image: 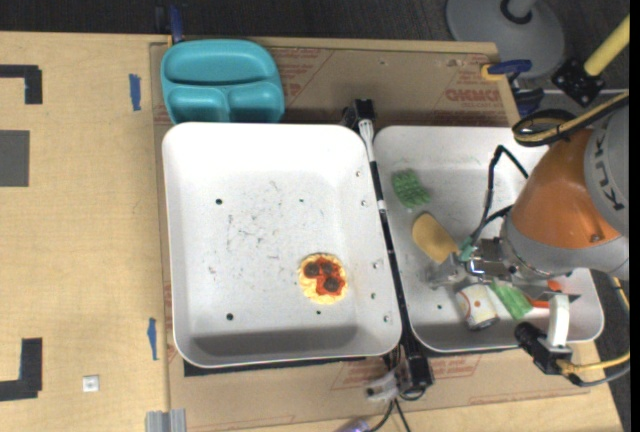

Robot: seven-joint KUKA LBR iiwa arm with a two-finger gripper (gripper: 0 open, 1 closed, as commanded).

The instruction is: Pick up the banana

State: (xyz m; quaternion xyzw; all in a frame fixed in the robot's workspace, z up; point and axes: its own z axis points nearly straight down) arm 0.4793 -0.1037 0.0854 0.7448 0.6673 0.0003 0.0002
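step: approach | hand [452,269] low in right bin [440,148], lower right of frame, grip state unclear | banana [433,237] just upper-left | next: centre over banana, close

Arm [575,210] low, wrist angled left

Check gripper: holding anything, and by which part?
Cannot tell. The gripper sits low in the right bin beside a yellow banana-like piece; no hold is visible.

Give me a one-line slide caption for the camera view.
Gripper low in the right bin beside a yellow item; pizza toy in left bin.
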